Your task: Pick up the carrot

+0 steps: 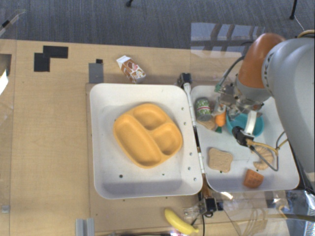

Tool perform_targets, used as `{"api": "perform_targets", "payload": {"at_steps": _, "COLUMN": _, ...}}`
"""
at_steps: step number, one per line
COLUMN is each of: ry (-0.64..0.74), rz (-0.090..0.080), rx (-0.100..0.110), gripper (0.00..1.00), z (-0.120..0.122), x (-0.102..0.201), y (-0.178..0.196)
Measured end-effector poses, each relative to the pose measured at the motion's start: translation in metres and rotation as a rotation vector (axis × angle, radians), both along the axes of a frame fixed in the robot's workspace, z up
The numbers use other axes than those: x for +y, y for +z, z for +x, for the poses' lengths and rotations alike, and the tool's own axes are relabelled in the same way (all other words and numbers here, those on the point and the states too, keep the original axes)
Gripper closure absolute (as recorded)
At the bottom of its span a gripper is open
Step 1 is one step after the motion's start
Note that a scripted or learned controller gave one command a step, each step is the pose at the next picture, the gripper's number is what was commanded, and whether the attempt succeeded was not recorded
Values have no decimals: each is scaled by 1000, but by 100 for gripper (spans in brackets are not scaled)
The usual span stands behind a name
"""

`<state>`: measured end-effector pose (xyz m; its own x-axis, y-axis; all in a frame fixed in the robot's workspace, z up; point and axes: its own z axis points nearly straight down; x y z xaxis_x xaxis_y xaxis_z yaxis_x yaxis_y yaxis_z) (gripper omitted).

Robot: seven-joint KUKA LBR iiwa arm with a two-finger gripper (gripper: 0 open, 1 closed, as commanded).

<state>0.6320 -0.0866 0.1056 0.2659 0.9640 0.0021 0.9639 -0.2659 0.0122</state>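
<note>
The carrot is a small orange piece in the right bin, just right of a green can. My gripper reaches down into the back of that bin from the right. It hangs directly over the carrot's upper end, which it partly hides. Whether it touches the carrot I cannot tell.
A teal bowl sits right of the carrot, partly under the arm. A bread slice, an orange wedge and a pretzel-like piece lie nearer the front. The left bin holds a yellow divided plate. A banana and a snack packet lie outside the bins.
</note>
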Motion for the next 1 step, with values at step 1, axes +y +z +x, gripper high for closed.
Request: {"api": "perform_targets", "payload": {"at_steps": 1, "ry": -75, "rz": 10, "rx": 3, "gripper": 100, "z": -1, "x": 102, "y": 83}}
